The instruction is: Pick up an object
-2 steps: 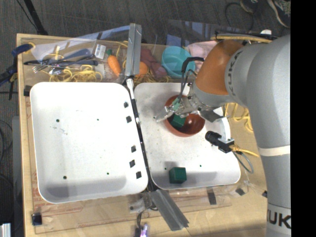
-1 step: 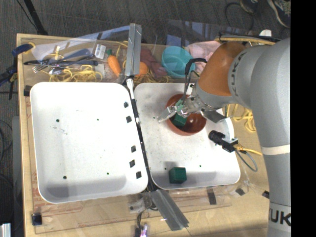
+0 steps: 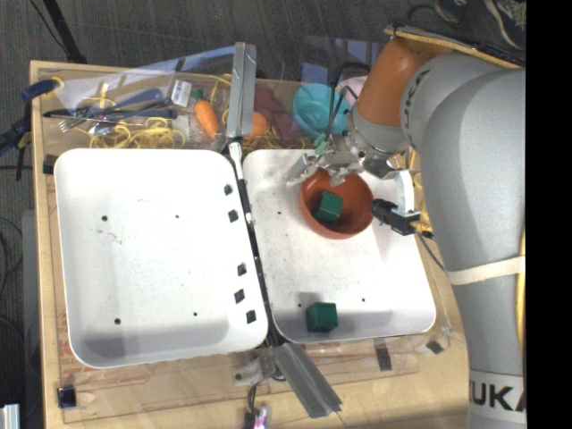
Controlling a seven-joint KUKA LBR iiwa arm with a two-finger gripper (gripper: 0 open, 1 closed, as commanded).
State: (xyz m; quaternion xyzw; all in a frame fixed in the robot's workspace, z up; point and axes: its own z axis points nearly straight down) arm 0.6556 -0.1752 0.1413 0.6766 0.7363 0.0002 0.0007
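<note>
Risk: your gripper (image 3: pixel 332 170) hangs over the bowl rim, not squarely over a block.

Nearest you, a green cube (image 3: pixel 322 316) lies free in the right bin (image 3: pixel 407 302); farther back, another green block (image 3: pixel 331 206) sits inside the orange bowl (image 3: pixel 313 206). You cannot tell the fingers' spread; a descent could clip the rim and tip the bowl.

I work in a robotics lab: my grey arm (image 3: pixel 474 168) reaches over a wooden bench (image 3: pixel 161 384) carrying two shallow white bins (image 3: pixel 143 257), with a clutter of test items (image 3: pixel 134 119) along the upper left and cables (image 3: pixel 45 7) on the dark carpeted floor behind.
</note>
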